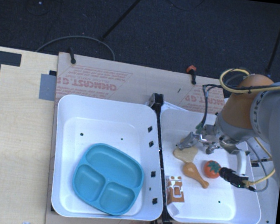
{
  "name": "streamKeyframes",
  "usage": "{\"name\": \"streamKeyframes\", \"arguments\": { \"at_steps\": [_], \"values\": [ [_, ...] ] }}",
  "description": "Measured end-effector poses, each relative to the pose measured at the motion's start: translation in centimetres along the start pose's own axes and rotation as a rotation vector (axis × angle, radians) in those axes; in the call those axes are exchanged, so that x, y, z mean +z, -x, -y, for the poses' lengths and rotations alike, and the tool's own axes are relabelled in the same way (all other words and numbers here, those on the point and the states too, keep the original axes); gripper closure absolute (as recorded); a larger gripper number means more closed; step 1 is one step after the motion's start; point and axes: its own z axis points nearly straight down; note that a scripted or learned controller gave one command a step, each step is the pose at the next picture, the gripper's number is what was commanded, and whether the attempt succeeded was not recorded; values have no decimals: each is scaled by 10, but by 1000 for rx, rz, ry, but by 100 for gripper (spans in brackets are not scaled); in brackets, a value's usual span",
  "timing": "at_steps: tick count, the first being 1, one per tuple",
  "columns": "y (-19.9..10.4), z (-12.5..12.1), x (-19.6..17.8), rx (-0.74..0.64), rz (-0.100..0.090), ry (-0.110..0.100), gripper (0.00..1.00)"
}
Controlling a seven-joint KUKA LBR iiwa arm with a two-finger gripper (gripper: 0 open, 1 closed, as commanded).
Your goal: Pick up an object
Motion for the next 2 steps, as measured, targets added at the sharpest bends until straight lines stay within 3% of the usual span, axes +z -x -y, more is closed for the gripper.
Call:
{"name": "streamKeyframes", "arguments": {
  "at_steps": [1, 2],
  "values": [
    [0, -2, -12, 0, -1, 5, 100],
    [-2, -2, -76, -1, 1, 5, 100]
  ]
}}
